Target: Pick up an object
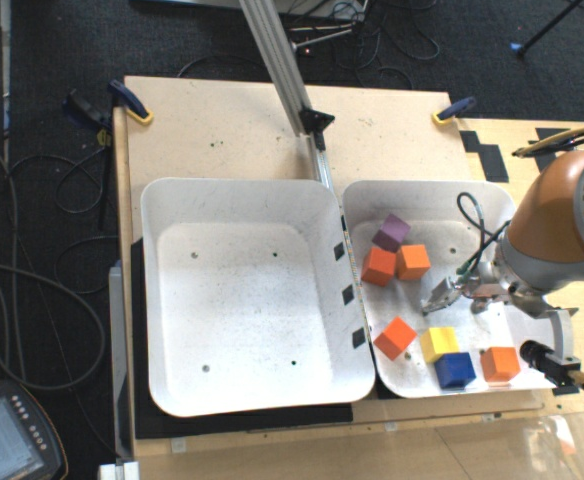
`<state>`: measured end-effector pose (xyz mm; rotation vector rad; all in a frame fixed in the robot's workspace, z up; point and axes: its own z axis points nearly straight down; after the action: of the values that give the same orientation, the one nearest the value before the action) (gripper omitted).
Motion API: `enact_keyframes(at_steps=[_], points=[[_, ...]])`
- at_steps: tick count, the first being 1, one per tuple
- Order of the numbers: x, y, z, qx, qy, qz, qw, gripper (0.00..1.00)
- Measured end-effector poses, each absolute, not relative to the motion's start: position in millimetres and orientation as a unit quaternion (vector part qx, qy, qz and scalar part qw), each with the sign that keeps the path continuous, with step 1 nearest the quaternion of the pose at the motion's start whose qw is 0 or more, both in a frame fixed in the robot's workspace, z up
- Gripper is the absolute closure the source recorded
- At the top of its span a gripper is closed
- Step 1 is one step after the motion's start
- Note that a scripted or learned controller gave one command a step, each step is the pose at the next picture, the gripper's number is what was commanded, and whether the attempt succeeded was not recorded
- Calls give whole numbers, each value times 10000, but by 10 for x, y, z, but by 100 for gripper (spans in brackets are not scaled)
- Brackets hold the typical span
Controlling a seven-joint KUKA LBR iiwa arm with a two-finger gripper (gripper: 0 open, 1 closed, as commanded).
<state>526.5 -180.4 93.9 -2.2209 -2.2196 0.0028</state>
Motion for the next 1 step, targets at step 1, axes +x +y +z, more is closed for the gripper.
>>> enact_keyframes(at_steps=[1], points=[[5277, -1808, 1069, -7074, -7068, -5, -11, 100]])
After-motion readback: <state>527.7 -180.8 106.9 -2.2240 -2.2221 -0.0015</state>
